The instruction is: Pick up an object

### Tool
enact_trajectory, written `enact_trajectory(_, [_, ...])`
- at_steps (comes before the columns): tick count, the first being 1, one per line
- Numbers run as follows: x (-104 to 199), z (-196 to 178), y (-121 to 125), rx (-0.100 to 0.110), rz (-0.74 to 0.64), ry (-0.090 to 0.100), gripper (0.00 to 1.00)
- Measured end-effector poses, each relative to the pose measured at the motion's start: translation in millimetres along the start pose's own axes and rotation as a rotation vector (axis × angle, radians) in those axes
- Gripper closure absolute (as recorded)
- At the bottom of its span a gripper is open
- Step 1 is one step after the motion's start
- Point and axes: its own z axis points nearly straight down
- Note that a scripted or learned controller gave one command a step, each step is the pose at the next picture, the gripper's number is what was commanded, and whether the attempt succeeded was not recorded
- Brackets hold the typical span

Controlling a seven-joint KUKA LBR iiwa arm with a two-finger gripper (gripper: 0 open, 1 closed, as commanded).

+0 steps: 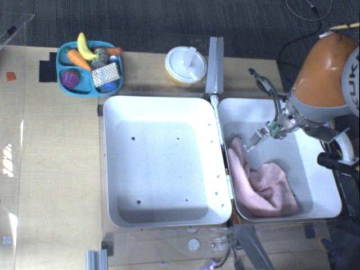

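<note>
A pink cloth (260,185) lies crumpled in the right bin (316,163), stretching along its left wall and across its front half. My gripper (253,141) hangs over the middle of that bin, just above the cloth's upper end, reaching in from the grey arm with the orange band (322,75) at the right. Nothing shows in its grasp.
The left bin (157,162) sits beside the right one, with a metal bar (214,66) standing at the back between them. Behind the bins are a white lidded tub (185,64) and a blue tray of toy food (89,68). Cables run at the far right.
</note>
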Motion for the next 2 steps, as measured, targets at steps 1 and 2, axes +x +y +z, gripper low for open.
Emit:
enact_trajectory(1, [-106,92,-76,0.004,0.182,0.0,0.0])
enact_trajectory(2, [-37,124,-71,-0.005,0.081,-0.005,0.0])
